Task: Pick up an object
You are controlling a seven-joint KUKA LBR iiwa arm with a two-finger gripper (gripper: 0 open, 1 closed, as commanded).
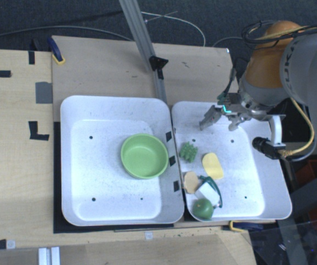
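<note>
While our two-finger gripper [221, 120] hangs spread and empty, far from the small spiky green toy [188, 152], we're lining up.

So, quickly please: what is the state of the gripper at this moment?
Gripper: open, holding nothing, hanging over the far end of the right bin.

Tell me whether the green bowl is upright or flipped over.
Upright: the round green bowl in the left white bin shows its open hollow and rim facing up.
</note>
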